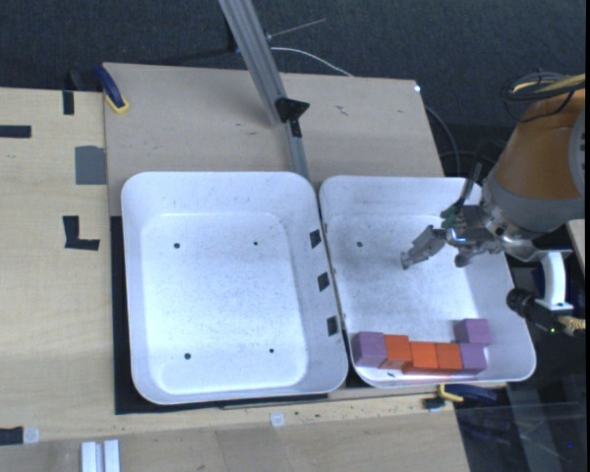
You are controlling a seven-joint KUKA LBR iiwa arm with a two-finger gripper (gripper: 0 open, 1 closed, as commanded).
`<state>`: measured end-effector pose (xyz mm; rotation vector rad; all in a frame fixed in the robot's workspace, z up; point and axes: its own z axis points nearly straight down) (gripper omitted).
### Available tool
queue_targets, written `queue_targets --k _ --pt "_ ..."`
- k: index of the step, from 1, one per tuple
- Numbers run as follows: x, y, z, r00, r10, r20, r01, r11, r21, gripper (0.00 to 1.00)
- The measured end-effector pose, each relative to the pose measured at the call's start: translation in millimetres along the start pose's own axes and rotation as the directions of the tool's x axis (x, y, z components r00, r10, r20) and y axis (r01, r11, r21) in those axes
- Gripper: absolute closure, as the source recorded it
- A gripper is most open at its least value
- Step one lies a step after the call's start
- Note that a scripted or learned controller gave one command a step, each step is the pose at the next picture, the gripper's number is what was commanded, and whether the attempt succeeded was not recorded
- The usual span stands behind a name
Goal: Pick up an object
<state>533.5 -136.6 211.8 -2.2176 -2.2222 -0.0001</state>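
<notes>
The grey two-finger gripper (423,249) of the orange-banded arm (536,165) hangs over the middle of the right shallow white plastic bin (374,205), its fingers pointing left; whether they are spread or closed cannot be told, and no object is seen between them. The task objects lie well apart from the gripper along the near wall of that bin: a purple block (370,346) at the left end, orange blocks (425,354) in the middle, and a second purple block (473,340) at the right end, all touching in one row. The left shallow white plastic bin (226,283) stands just beside the right one.
</notes>
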Motion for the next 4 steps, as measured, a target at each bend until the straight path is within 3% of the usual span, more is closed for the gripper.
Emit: queue_targets --k 1,3,4 --pt "-11.1 40.0 60.7 1.000 0.000 0.003 0.000 1.000 0.003 0.00" --pt "-70.7 75.8 121.4 1.000 0.003 0.003 -0.003 1.000 0.001 0.00" --pt "-40.6 72.4 88.0 1.000 -0.001 0.001 0.001 1.000 -0.003 0.00"
